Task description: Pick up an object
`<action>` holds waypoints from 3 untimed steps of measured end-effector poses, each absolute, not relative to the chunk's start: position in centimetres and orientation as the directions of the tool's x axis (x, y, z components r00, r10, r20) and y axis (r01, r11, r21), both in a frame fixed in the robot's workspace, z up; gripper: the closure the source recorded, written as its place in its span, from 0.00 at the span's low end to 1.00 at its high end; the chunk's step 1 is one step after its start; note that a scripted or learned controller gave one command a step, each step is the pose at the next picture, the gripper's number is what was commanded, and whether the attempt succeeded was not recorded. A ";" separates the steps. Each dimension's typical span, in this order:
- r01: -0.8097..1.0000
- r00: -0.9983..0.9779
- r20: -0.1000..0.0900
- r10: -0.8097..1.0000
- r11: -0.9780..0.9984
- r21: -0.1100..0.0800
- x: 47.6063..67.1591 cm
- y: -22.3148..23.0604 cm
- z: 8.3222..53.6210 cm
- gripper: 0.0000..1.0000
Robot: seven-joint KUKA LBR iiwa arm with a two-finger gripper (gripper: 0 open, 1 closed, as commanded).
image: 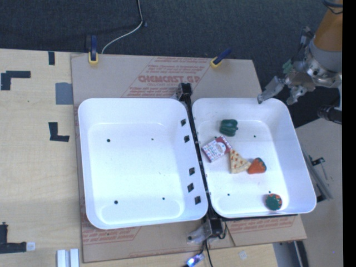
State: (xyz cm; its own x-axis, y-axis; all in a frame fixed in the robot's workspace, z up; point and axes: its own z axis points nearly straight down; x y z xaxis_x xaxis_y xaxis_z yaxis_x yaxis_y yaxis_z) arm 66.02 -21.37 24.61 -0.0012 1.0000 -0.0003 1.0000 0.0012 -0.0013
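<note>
Two white bins side by side on a cardboard sheet (167,77), printed red with what reads as "CHEMCAST GP", upside down and hard to make out. Left bin (133,166) bare; right bin (289,149) holding five small things. Arm (331,26) up at right, gripper (281,90) hovering over the right bin's far corner, fingers spread and holding nothing. Near mid-bin, a red-and-white packet (213,149), print too small to read, touching a pizza wedge (238,162), itself against a strawberry (257,166). Apart from these, a green pepper (228,127) farther back and a green-and-red ball (273,202) at the near wall. Probably toy food: light, stiff, smooth, apt to slip. Best candidate likely the pepper, standing clear; pinch across its rounded body.
</note>
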 end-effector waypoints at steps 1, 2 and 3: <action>1.000 -0.009 -0.003 1.000 0.009 0.018 67.1 -15.0 40.7 0.00; 1.000 0.004 -0.010 1.000 -0.004 0.015 64.9 -22.8 54.5 0.00; 1.000 -0.001 -0.003 1.000 0.001 0.001 65.2 -22.3 54.5 1.00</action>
